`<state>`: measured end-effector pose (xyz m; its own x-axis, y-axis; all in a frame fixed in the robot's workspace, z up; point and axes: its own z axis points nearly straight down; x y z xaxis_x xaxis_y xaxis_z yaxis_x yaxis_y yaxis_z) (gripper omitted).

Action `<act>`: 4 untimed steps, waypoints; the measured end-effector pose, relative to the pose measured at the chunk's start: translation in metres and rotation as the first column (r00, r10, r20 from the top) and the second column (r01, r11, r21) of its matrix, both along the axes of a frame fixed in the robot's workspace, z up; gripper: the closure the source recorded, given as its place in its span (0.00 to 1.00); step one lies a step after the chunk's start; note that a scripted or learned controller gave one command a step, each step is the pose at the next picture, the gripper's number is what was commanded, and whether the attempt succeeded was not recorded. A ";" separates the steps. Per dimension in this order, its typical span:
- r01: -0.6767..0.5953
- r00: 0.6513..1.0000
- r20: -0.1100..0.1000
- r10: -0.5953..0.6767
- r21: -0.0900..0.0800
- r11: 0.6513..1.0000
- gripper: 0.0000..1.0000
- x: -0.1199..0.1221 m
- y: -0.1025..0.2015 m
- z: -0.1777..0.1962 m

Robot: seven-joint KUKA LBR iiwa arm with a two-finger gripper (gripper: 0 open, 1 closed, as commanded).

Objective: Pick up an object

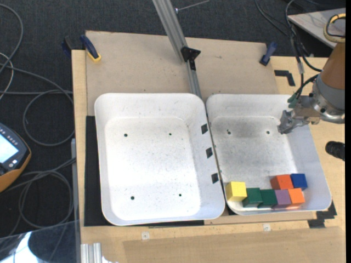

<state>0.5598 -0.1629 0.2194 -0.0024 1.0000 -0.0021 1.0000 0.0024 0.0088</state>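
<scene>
Blocks [269, 193] partly overlapping, right bin [249, 141].

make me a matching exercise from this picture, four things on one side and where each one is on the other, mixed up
Things:
1. yellow block
2. blue block
3. gripper
4. blue clamp

Places:
A. over the right bin's far right part
B. left end of the cluster of blocks
C. on the board's far edge, beyond the right bin
D. right end of the cluster, next to the red block

Pairs: 1-B, 2-D, 3-A, 4-C
</scene>
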 end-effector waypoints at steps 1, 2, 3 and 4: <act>0.000 1.000 -0.002 0.000 0.001 1.000 1.00 0.001 0.004 0.045; 0.000 1.000 -0.003 0.000 0.001 1.000 1.00 0.002 0.005 0.077; -0.003 1.000 -0.009 0.003 0.004 1.000 1.00 0.005 0.051 0.077; -0.004 1.000 -0.012 0.004 0.005 1.000 1.00 0.009 0.108 0.056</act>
